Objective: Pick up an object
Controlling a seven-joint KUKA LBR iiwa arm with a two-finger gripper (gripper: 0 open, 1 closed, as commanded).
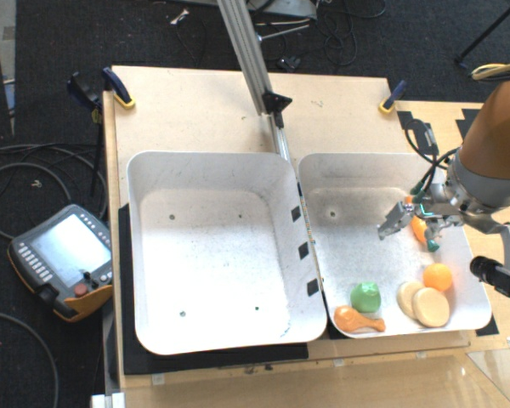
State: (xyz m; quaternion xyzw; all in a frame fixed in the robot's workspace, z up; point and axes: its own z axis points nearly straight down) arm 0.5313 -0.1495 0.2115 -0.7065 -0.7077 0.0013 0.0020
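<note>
My gripper [413,230] hangs over the right side of the right bin [340,177], reaching in from the right. Its fingers stand open: one grey finger [394,221] points left, the other [432,242] points down toward the front. A small orange object [419,229] shows in the gap between them, not clamped by either finger. Whether it rests on the bin floor I cannot tell. Along the bin's front lie an orange ball [439,277], two cream round pieces [425,303], a green ball [366,296] and an orange elongated piece [357,320].
The left bin [153,177] stands beside the right one, their walls meeting at the middle. A slanted metal pole [248,49] comes down to the bins' back edge. A teach pendant [61,262] lies on the floor at left.
</note>
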